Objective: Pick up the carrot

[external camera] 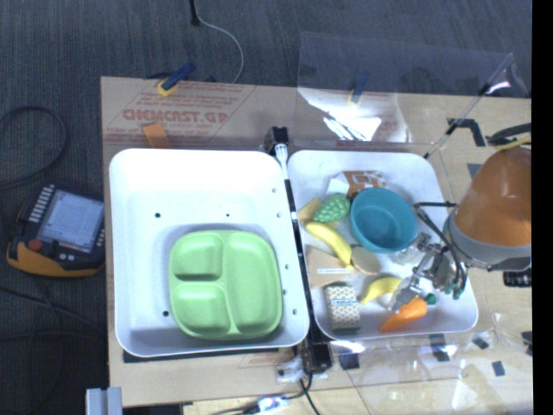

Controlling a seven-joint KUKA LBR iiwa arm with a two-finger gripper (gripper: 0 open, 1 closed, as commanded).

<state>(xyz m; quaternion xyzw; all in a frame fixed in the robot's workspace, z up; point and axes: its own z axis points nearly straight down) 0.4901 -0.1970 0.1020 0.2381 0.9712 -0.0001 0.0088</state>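
At the lower right of the frame the jaws (421, 287) hung just over the carrot (405, 314), lined up for a grasp, their opening impossible to tell.

Only legible-ish text: red print on the cardboard sheet (186, 111) under the bins, behind the left bin, reads roughly "CHEMCAST GP", blurry, so letters aren't certain. Handheld pendant (59, 230) on the floor at left has a lit screen, content too small to read. Small box (343, 305) in the right bin has a printed pattern, nothing readable.
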